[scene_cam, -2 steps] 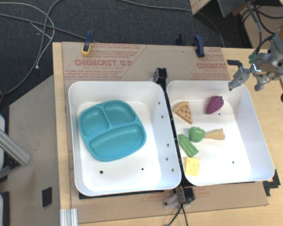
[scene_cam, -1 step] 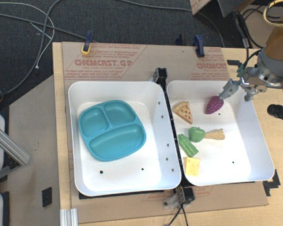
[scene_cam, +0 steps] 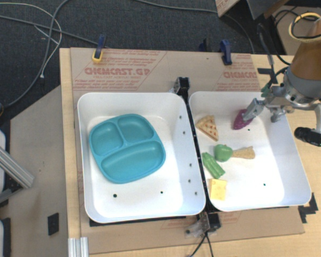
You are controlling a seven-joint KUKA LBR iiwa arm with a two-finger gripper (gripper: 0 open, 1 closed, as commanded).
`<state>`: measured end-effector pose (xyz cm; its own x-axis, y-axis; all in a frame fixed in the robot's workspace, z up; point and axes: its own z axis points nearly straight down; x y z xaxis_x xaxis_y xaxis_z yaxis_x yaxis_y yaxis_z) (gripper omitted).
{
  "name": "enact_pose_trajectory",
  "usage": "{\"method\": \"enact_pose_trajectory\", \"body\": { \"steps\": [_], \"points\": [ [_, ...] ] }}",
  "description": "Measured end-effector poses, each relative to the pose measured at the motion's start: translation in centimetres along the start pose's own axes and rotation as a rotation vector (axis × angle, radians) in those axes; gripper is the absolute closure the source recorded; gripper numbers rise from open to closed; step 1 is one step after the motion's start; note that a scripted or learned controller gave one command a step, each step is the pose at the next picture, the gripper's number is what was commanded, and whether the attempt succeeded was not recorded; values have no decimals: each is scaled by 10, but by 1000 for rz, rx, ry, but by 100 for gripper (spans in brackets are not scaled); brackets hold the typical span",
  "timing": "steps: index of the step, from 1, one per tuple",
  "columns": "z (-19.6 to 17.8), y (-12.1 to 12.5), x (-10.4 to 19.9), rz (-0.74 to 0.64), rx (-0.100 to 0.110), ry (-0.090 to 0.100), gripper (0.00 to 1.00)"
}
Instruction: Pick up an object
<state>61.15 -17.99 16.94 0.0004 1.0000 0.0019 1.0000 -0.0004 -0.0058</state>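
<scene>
Gripper: above right bin, beside purple piece; grip state cannot be told.
Object: purple piece lies near bin's far wall.
Risk: smooth rounded toy may squirt sideways if pinched off-centre.
Others: pizza wedge, green pepper, flat yellow cheese, glossy teal tray.

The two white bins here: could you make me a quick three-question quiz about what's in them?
1. True or false: the blue divided plate lies in the left bin.
2. Which toy is nearest the gripper? A) purple piece B) yellow block C) pizza slice
3. Fill in: the green toy lies in the ___ bin.

Key: 1 true; 2 A; 3 right.
</scene>
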Motion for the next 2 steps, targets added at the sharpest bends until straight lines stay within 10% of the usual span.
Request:
{"method": "enact_pose_trajectory", "body": {
  "steps": [1, 2],
  "points": [
    [58, -8, 6, -1, 2, 1, 0],
    [42, -6, 6, -1, -8, -1, 100]
  ]
}}
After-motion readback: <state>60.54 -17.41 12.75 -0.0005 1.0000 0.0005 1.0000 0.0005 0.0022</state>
